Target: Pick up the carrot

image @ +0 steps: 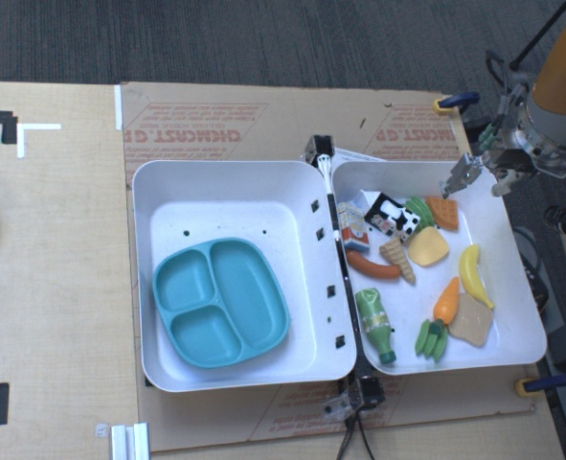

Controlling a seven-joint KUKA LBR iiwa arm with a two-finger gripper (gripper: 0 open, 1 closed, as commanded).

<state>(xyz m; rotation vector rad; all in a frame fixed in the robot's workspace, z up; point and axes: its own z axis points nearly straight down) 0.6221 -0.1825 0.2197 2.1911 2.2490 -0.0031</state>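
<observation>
While the arm (555,94) hangs over the far right corner of the right bin (512,257), the gripper (482,169) sits just above that bin's far rim, fingers spread apart w/ nothing between them. One fingertip (458,178) points down toward the bin's far end; the other is approx. over the right wall, though the view there is blurry, so the exact spread is hard to judge.

The carrot (445,300) lies in the right bin, on the near-right side, well apart from the gripper. Its orange body tilts, w/ the green top (432,338) toward the near wall. Touching its right side is a tan bread slice (473,320). Just beyond that lies a banana (472,274). On the carrot's far-left side sits a yellow chunk (428,247), poss. cheese, and next to that a cone-shaped item (397,259). A sausage (373,266) lies near the bin's left wall, and a green bottle (374,326) lies nearer the camera. At the far end, nearest the gripper, are an orange piece (443,213), a green item (419,210) and a black-and-white object (392,217).

The left bin (168,190) holds a teal divided plate (222,301).
</observation>
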